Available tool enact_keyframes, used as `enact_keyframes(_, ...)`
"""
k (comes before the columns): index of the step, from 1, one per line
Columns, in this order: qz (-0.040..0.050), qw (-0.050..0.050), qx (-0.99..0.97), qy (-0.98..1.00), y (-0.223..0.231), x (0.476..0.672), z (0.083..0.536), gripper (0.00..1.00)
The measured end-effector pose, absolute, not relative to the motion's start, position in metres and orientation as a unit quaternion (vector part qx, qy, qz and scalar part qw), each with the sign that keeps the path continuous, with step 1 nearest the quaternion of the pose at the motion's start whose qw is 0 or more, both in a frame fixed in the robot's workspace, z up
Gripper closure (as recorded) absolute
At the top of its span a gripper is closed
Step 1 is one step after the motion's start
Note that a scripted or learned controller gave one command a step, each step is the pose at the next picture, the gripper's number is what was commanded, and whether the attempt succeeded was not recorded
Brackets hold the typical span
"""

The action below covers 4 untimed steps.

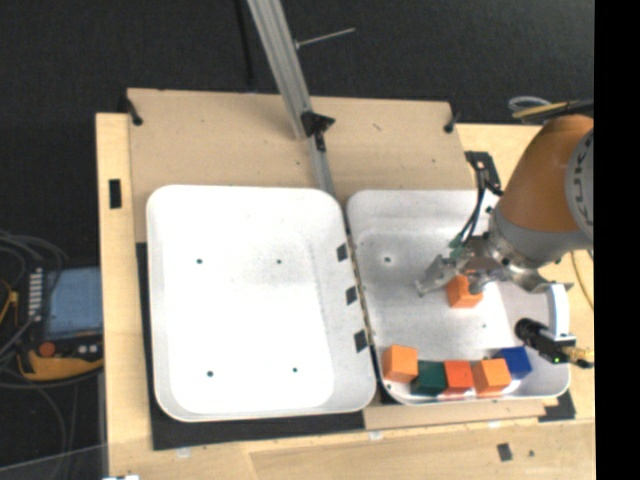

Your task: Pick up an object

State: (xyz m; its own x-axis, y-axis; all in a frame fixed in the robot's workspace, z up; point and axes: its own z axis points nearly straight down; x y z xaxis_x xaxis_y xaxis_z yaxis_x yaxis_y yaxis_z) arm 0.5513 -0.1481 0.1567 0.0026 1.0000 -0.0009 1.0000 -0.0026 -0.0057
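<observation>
My gripper (455, 276) hangs over the middle of the right bin (400, 228), reaching in from the right. A small orange block (463, 294) sits directly under the gripper's tip, partly covered by it. Whether the block is gripped or resting on the bin floor cannot be told from this angle. Along the bin's front wall lies a row of blocks: an orange one (402, 361), a dark green one (431, 378), two more orange ones (459, 374) (492, 374) and a blue one (516, 361).
The left bin (160, 268) stands beside the right one, their rims meeting near the bench's centre. A slanted metal pole (285, 58) rises behind the bins. Cables and a blue box (70, 303) lie off the bench at far left.
</observation>
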Motion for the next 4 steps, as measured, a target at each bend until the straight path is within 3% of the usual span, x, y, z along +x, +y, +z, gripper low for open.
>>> enact_keyframes(1, -0.0065, -0.013, -0.709, -0.705, -0.148, 0.561, 0.13, 0.0)
enact_keyframes(2, -0.0064, -0.013, -0.711, -0.703, -0.149, 0.562, 0.126, 0.0)
enact_keyframes(3, -0.0075, -0.015, -0.713, -0.701, -0.15, 0.563, 0.135, 1.0)
enact_keyframes(4, -0.0019, -0.002, -0.705, -0.709, -0.144, 0.56, 0.182, 1.0)
